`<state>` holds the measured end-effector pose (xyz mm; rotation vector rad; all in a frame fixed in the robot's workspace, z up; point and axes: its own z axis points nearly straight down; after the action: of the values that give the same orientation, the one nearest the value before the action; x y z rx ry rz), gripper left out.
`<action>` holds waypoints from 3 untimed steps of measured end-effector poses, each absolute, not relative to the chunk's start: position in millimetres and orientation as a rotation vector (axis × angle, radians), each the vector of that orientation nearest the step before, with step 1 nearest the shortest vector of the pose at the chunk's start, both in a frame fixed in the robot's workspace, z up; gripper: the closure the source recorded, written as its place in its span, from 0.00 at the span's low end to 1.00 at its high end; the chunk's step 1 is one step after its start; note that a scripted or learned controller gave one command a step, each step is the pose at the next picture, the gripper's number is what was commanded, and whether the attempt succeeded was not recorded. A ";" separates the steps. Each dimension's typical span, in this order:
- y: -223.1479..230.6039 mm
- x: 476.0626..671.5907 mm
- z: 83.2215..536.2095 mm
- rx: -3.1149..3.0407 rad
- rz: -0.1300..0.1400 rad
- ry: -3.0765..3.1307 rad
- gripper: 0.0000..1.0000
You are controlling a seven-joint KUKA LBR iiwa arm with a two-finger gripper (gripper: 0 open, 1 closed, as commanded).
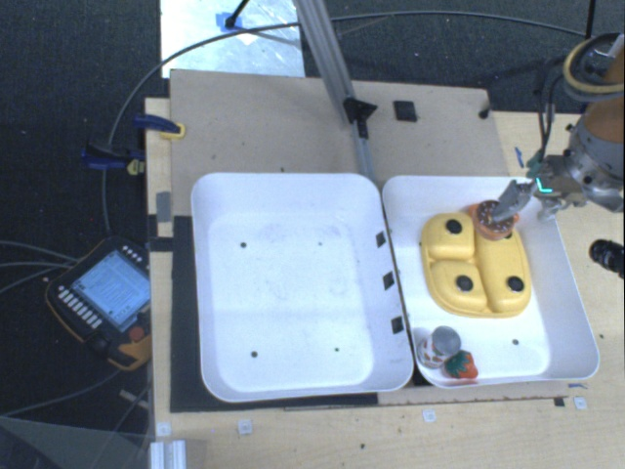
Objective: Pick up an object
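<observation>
A yellow moulded tray-like object (476, 265) with three dark dots lies in the right bin (557, 360). A brown ring-shaped piece (493, 219) sits at the yellow object's upper right corner. My gripper (508, 206) reaches in from the right and hangs right over that brown piece, its tip touching or nearly touching it. In the right bin's front left corner lie a small grey round object (445, 340) and a red and green object (461, 364).
The left bin (283, 281) sits beside the right one, joined by black clips (389, 279). A metal pole (327, 47) slants across the back. A teach pendant (103, 296) and cables lie left of the bench.
</observation>
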<state>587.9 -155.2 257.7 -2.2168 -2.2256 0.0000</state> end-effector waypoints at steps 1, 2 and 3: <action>-155.2 588.4 258.7 -2.218 -0.002 -2.227 0.00; -156.0 586.9 195.9 -2.218 0.004 -2.221 0.00; -154.2 576.3 141.6 -2.218 0.003 -2.220 0.00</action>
<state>576.3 -154.2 141.6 -2.2181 -2.2203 0.0030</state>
